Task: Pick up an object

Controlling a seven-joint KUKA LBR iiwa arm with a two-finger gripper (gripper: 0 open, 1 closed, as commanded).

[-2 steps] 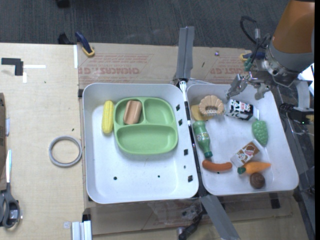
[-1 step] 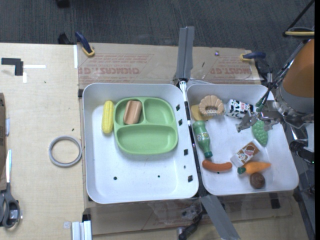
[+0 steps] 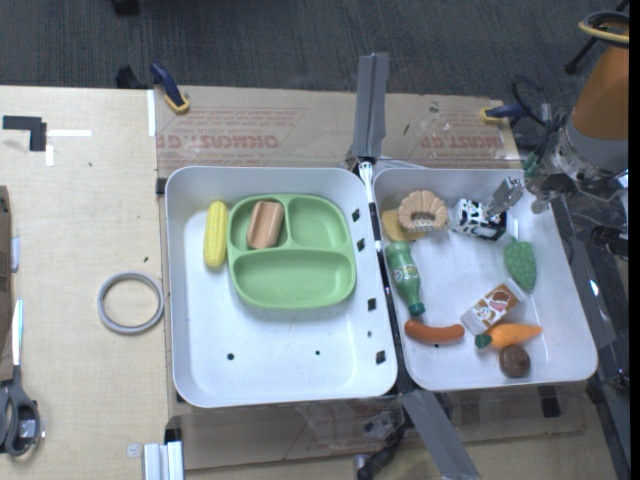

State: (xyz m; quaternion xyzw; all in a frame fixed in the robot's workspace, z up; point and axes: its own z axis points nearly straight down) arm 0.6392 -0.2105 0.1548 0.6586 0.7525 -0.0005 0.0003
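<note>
Lowest in the frame, at the bottom right of the right white bin (image 3: pixel 578 298), sits a small brown ball-like object (image 3: pixel 515 361), just below an orange carrot with a green top (image 3: pixel 508 336). Beside them lie a reddish-orange sausage (image 3: pixel 435 333) and a small white and red carton (image 3: pixel 491 308), tilted. A green bottle (image 3: pixel 404 276) lies along that bin's left wall, with a tan shell-shaped pastry (image 3: pixel 421 213) above it, a black and white cow figure (image 3: pixel 478 220) near the top and a dark green leaf-shaped piece (image 3: pixel 520 265) at the right. The gripper (image 3: pixel 503 197) hangs just above the cow at the upper right; whether it is wide or narrow cannot be told. In the left white bin (image 3: pixel 270 358), a green divided plate (image 3: pixel 292 250) holds a tan sausage-shaped piece (image 3: pixel 264 224), and a yellow corn cob (image 3: pixel 215 234) lies just beside the plate's left edge.
</note>
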